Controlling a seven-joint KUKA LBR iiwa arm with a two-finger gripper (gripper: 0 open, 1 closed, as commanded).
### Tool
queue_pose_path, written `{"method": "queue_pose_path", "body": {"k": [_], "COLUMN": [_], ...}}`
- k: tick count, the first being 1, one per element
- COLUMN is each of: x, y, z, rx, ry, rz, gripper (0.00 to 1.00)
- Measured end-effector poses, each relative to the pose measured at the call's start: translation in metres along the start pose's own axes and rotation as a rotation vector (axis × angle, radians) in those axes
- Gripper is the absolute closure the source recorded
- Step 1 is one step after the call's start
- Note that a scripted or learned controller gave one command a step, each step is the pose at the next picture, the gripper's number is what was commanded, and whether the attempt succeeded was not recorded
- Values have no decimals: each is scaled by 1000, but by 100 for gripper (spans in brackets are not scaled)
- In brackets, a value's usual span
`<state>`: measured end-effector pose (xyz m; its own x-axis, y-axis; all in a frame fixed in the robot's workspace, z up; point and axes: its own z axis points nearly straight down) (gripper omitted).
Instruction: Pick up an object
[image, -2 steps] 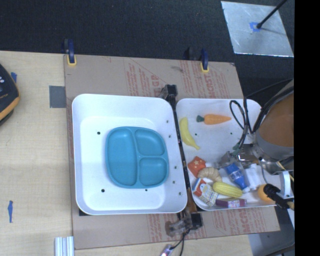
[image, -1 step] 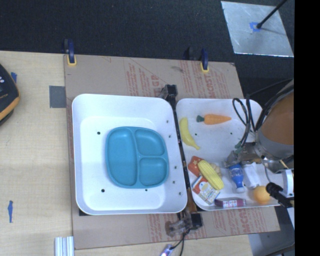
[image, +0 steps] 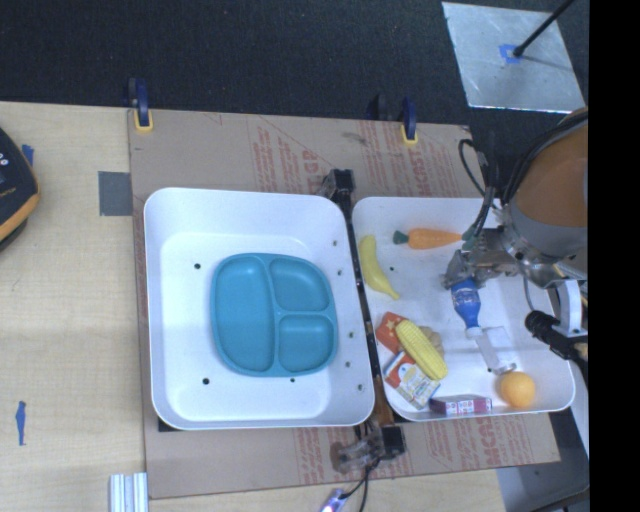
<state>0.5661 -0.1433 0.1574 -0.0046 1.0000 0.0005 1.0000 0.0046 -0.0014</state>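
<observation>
Blue-capped bottle (image: 468, 304) lying right below gripper (image: 470, 268); hovering pre-grasp, jaw state unclear tbh, probably needing straight descent.

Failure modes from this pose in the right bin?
The hand sits over the blue-capped bottle, which lies flat and could roll or slip out of a pinch. The carrot lies close by and may get knocked. The corn cob rests on packets, an unstable pile if bumped.
</observation>
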Motion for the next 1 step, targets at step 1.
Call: {"method": "queue_pose_path", "body": {"k": [1], "x": [67], "y": [40], "z": [-35], "rx": [1], "ry": [1], "rz": [0], "gripper": [100]}}
